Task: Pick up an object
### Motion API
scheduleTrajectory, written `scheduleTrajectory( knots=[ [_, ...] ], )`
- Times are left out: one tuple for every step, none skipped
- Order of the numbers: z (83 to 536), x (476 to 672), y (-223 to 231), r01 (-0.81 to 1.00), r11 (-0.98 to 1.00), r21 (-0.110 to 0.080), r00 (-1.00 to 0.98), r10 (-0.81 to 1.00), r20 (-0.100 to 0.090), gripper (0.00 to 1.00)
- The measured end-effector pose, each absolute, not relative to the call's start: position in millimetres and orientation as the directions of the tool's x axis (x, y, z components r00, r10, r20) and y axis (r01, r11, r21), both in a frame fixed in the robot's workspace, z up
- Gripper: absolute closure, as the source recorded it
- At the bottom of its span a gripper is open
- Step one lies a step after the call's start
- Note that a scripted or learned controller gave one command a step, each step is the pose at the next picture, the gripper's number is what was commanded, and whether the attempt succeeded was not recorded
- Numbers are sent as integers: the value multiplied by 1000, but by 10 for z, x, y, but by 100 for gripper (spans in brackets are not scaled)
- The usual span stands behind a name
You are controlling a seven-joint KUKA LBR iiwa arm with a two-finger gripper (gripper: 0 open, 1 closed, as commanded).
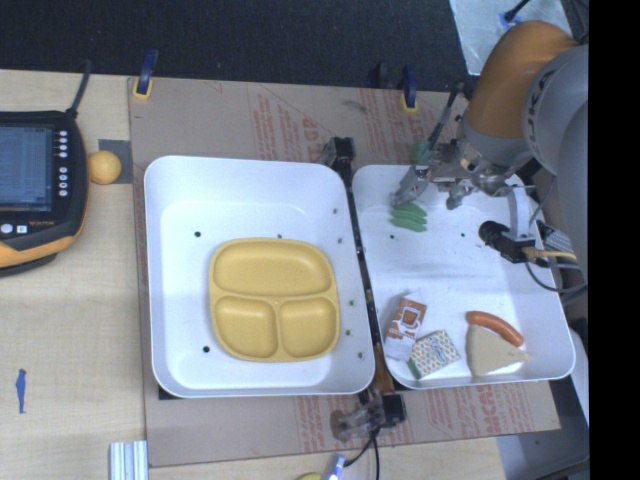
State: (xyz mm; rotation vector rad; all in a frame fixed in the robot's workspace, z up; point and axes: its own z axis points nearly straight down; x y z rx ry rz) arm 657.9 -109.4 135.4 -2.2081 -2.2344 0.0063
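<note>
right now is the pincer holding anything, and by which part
It cannot be told. The pincer sits right over a green thing at the far end of the right bin, touching or nearly so, but nothing shows gripped in it.

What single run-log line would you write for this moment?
arm: over right bin | gripper: above green object | grasp: none seen | left bin: yellow tray

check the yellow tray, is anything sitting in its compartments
No, the yellow tray in the left bin shows three bare compartments.
</note>
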Motion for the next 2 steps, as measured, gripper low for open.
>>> scheduleTrajectory(
  knots=[
    [914, 6558, -948, 1000, 5, -5, -5, 1000, -1, 0],
    [1446, 6565, -1597, 1000, 1, -1, -1, 1000, -1, 0]
  ],
)
